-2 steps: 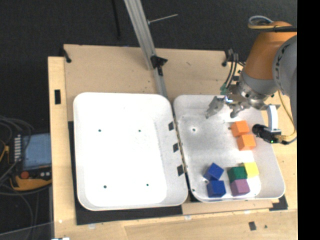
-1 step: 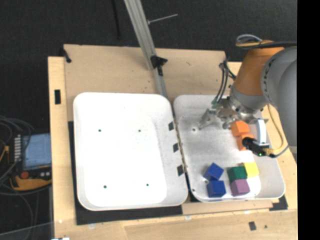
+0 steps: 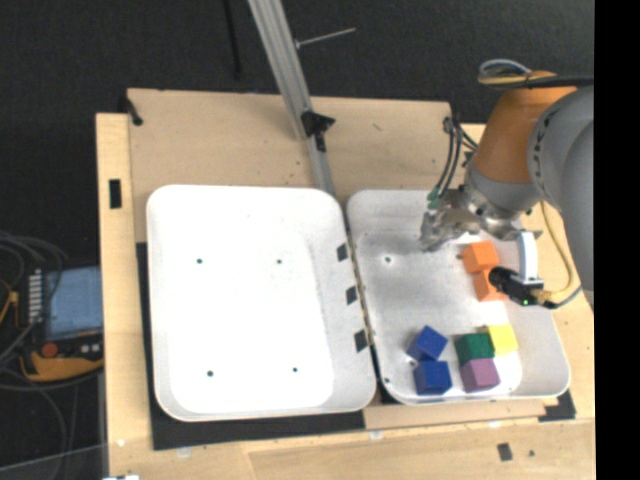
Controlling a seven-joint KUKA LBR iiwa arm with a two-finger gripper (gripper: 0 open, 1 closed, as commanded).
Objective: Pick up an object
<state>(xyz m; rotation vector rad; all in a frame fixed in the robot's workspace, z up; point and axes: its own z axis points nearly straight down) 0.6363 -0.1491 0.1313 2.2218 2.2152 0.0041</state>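
Observation:
My gripper (image 3: pixel 437 230) hangs over the upper middle of the right bin (image 3: pixel 400 288), pointing down at bare bin floor. Nothing shows between its fingers. Two orange blocks (image 3: pixel 482 266) lie just to its right, partly behind the wrist cabling. Along the bin's near edge sit two blue blocks (image 3: pixel 430 343), a green block (image 3: pixel 474 347), a yellow block (image 3: pixel 502 339) and a purple block (image 3: pixel 481 373).
The left bin (image 3: pixel 245 298) sits beside the right one, with small clips along their shared edge. A slanted metal pole (image 3: pixel 290 78) rises behind the bins. Cables and a pendant (image 3: pixel 60 318) lie off the bench at far left.

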